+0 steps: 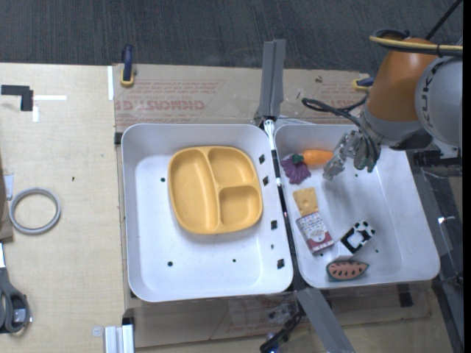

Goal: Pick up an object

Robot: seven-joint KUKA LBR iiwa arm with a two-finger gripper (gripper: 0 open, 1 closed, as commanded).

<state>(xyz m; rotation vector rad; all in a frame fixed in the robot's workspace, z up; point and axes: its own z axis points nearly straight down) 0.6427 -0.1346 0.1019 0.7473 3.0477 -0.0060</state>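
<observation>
My gripper (346,162) hangs over the back of the right bin (397,219), just right of an orange carrot (318,156). Nothing shows between its fingers. A purple grape bunch (296,170) lies left of the carrot. Below them sit a yellow cheese wedge (305,199) and a red-and-white packet (314,232). A black-and-white toy (358,236) and a watermelon slice (347,270) lie near the bin's front.
The left bin (147,256) holds a yellow divided plate (215,189). A grey tape ring (32,210) and scissors (12,307) lie on the wooden bench at the left. A grey post (272,79) stands behind the divider between the bins.
</observation>
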